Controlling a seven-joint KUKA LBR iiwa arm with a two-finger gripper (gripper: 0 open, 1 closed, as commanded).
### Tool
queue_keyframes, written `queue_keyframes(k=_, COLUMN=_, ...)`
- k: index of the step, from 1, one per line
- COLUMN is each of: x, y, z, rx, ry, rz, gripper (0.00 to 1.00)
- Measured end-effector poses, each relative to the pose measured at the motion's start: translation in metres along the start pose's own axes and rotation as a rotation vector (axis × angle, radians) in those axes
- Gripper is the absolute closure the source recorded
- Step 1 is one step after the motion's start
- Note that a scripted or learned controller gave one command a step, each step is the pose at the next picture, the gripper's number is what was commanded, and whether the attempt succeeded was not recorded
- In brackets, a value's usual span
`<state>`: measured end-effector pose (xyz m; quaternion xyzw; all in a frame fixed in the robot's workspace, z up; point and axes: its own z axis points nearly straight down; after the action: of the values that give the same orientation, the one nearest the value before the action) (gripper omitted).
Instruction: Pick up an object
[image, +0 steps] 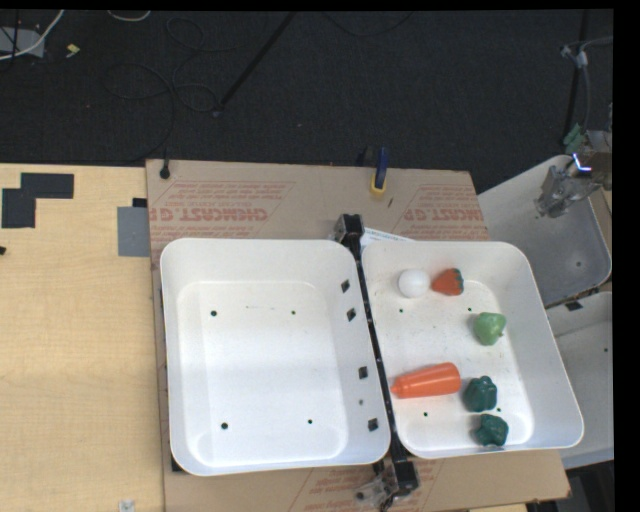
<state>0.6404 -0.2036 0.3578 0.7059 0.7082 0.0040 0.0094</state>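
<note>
The right white bin (545, 352) holds several small toys. A white ball (412, 283) lies near its far edge, touching a red-orange piece (448, 282) to its right. A light green piece (489, 327) sits by the right wall. An orange carrot (426, 381) lies flat near the divider, pointing left. Two dark green pieces rest at the near right corner, one (480, 394) just right of the carrot and the other (491, 430) in front of it.
The left white bin (180, 360) stands beside the right one, and black clips (363, 372) join their shared wall. Both bins rest on a cardboard sheet (250, 200). A blue and yellow clamp (379, 172) grips its far edge. A grey metal plate (575, 240) stands at the right.
</note>
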Motion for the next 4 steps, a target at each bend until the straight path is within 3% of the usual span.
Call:
queue_keyframes(k=1, x=0.009, y=0.007, z=-0.186, rx=0.004, ry=0.002, rz=0.0, gripper=1.0)
queue_keyframes(k=2, x=-0.012, y=0.007, z=-0.179, rx=0.021, ry=0.006, rz=0.005, gripper=1.0)
queue_keyframes(k=3, x=-0.008, y=0.007, z=-0.179, rx=0.022, ry=0.008, rz=0.001, gripper=1.0)
queue_keyframes(k=4, x=0.03, y=0.002, z=0.01, rx=0.038, ry=0.014, rz=0.0, gripper=1.0)
